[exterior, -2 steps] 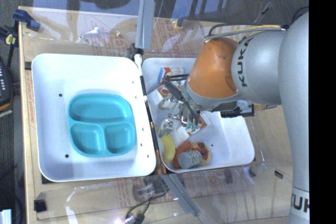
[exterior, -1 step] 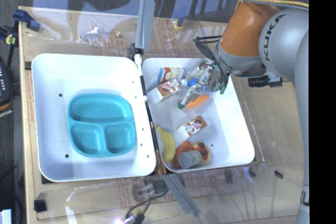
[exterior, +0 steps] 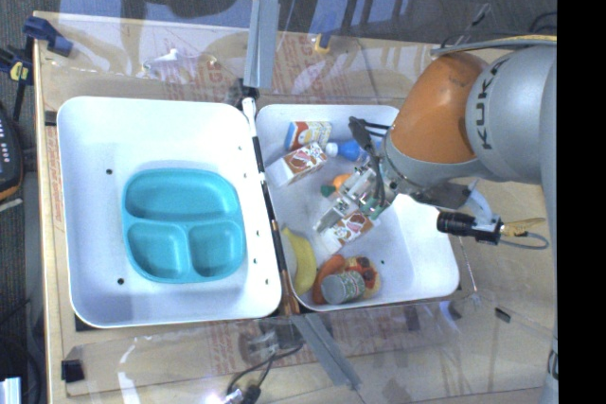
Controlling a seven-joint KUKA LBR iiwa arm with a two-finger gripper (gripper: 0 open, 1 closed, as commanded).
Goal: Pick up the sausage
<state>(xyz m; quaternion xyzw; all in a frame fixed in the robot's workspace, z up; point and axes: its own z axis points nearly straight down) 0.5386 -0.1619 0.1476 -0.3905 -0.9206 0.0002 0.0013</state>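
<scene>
The sausage (exterior: 329, 272) is a short orange-red piece curving along the near side of the right bin (exterior: 426, 265), pressed between a banana (exterior: 302, 262) and a labelled can (exterior: 352, 284). My gripper (exterior: 343, 205) hangs low over the middle of that bin, a little up and to the right of the sausage and apart from it. It sits over a small red-and-white carton (exterior: 358, 227). Nothing of the sausage is in the gripper.
At the far side of the right bin lie two small cartons (exterior: 305, 160), a blue bottle (exterior: 348, 149) and a green piece (exterior: 338, 180). The left bin (exterior: 85, 137) holds a blue three-part tray (exterior: 182, 222). My arm's orange-banded wrist (exterior: 437, 123) overhangs the right bin's far right corner.
</scene>
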